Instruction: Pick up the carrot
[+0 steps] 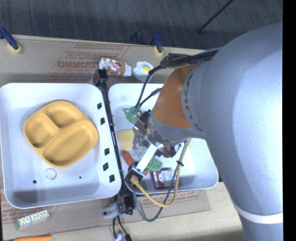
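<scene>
The carrot [129,158] shows as a small orange end low in the right bin [208,157], near its left wall; most of it is hidden under the gripper. My gripper [140,157] reaches down into that bin right over the carrot. The grey arm with its orange band [172,102] covers most of the right bin, and the fingers are hidden among cables and the wrist body.
A yellow three-compartment plate [61,132] lies in the left bin [17,185]. In the right bin, a red-and-white packet [163,177] and a green item [132,115] lie next to the gripper. A small carton [112,67] and a yellow-white object [143,69] rest behind the bins.
</scene>
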Controlling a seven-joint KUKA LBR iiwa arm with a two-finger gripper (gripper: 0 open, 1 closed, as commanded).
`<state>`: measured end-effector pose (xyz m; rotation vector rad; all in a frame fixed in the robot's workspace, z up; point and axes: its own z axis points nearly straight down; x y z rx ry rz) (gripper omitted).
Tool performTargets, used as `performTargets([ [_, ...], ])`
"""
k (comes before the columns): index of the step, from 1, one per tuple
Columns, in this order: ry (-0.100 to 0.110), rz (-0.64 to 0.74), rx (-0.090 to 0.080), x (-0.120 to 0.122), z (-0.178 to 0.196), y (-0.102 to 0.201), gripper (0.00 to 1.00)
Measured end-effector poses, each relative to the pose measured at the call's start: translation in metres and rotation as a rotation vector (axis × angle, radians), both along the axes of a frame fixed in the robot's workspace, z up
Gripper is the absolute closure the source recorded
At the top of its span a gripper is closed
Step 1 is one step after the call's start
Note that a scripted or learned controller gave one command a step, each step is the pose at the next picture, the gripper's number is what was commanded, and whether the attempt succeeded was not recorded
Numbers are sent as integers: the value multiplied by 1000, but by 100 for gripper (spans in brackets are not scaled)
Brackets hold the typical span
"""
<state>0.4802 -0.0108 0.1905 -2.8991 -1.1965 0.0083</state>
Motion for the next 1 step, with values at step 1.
performTargets([
  [1,-1,89,0,-5,36,127,100],
])
